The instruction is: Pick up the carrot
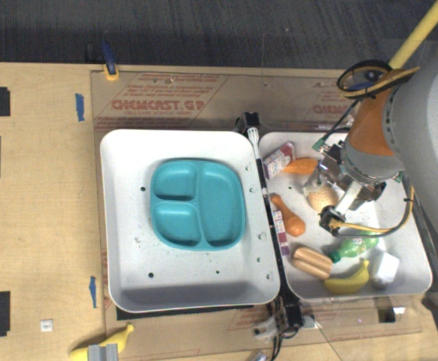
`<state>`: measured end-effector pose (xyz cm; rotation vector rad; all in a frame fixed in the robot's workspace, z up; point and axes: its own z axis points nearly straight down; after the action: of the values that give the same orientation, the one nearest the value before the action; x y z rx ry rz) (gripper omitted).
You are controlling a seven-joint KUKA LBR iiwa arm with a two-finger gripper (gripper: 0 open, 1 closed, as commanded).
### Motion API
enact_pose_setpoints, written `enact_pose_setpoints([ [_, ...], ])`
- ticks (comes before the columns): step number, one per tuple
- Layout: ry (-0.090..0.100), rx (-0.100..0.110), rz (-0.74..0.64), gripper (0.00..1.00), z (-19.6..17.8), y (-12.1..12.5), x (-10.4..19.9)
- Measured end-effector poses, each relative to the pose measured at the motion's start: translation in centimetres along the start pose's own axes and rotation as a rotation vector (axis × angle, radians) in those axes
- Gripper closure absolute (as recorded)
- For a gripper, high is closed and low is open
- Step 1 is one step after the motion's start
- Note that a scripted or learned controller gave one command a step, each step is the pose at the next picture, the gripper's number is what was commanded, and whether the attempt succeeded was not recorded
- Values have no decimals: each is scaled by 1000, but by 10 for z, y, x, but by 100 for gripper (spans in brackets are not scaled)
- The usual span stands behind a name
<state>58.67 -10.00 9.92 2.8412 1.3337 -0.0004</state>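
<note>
Find the long, tapered orange carrot (288,215) in the right-hand shallow white bin (399,284), lying flat and aslant close to the left wall, thin end up and to the left. Note the grey metal end effector (329,168) low over the same bin, up and to the right of the carrot and apart from it, near a second orange wedge-shaped piece (302,166) and a pale round lump (320,198). Cannot tell the width of its opening, nor see anything in its hold.

Seemingly at the approach stage, with no grasp made yet. Shift toward the bin's left wall and centre over the thick lower half of the carrot. Turn the wrist to close across the narrow width, not along the length. Descend with care: little room on the wall side, with a red-and-white packet (280,228) just beside the carrot there. Avoid taking the other orange piece for the target. Keep clear of the tan sausage-shaped roll (311,262) below.
</note>
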Motion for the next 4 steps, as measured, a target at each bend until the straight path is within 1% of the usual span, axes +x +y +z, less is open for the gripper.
enact_pose_setpoints([
  [1,-1,1,0,0,1,0,0],
  [2,6,-7,69,0,10,-24,-12],
  [3,8,-10,6,0,9,-56,-36],
  [4,1,-1,220,0,11,12,19],
])
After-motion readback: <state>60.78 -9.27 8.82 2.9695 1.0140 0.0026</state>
